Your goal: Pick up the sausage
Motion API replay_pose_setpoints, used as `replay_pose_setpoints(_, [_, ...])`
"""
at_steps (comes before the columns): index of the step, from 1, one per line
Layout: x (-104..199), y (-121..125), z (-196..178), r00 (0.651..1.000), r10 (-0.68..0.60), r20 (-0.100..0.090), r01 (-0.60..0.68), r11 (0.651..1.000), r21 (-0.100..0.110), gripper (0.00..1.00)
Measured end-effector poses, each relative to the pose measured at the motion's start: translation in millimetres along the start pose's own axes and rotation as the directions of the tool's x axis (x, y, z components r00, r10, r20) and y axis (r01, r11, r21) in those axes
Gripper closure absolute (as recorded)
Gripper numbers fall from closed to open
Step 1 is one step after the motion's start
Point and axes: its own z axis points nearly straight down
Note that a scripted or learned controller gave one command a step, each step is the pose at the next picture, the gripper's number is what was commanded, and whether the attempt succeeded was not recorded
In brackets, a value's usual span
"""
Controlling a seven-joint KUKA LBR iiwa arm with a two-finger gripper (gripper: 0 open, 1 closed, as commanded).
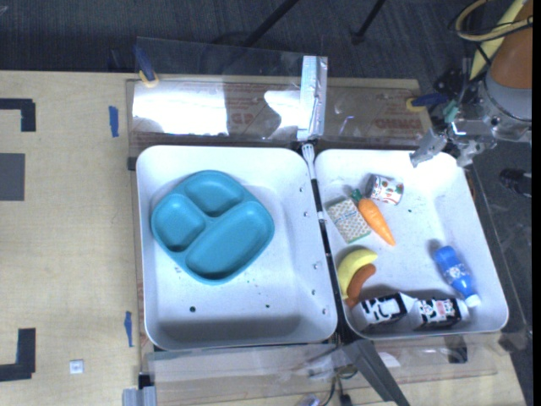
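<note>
The left bin holds a blue divided plate lying flat near its middle, well apart from anything the task needs; a raised rim separates it from the right bin, where all the small items lie.

In the right bin, going rightward: a small patterned packet lies just beside an orange carrot, with a small printed carton above them; below, a yellow banana curves over the sausage, a short reddish-brown piece touching the banana's lower edge near the bin's left wall; under it a dark bottle with white labels lies on its side along the front wall; a blue bottle lies further right, apart from the rest.

The gripper hangs at the bin's far right corner, well apart from the sausage; whether it is apart or together I cannot tell at this angle.

The likely trouble is crowding: the sausage sits pressed between banana and dark bottle, close to the wall, so a descent slightly off could close on the banana instead, or nudge the sausage aside; a jaw could also land on the bottle and stop short.
</note>
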Motion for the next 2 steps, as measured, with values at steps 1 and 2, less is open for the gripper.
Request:
replay_pose_setpoints(1, [6.7, -103.9, -67.2, 0.989, -0.148, 0.0, 0.148, 0.989, 0.0, 0.0])
replay_pose_setpoints(2, [75.2, -169.9, -209.1, 0.964, -0.267, 0.002, 0.267, 0.964, -0.002, 0.0])
